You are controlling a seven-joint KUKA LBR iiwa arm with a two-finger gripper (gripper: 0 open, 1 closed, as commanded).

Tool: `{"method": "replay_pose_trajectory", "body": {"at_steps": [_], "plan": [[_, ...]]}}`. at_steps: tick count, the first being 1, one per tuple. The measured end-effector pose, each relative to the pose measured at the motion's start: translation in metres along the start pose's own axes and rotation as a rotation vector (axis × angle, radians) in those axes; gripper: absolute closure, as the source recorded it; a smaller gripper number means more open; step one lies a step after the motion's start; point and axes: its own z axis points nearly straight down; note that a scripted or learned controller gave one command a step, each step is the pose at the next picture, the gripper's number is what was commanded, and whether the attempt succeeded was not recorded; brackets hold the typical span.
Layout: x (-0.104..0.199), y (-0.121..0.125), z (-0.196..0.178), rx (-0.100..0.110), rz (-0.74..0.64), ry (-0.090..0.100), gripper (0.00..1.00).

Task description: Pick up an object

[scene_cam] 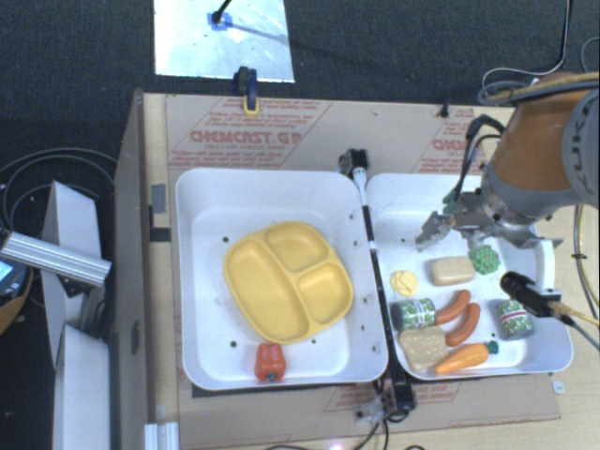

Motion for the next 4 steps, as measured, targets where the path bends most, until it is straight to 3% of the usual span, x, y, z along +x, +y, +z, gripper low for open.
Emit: {"method": "replay_pose_trajectory", "body": {"at_steps": [1,2,3,4], "plan": [[-0.005,-0.014,-0.026,-0.002,0.002,0.0,0.0],[-0.027,-0.011,0.057,0.003,0.002,0.0,0.0],[-0.018,-0.033,-0.071,-0.004,0.0,-0.001,0.0],[-0.055,-0.015,0.029,0.002,0.002,0.0,0.0]]}}
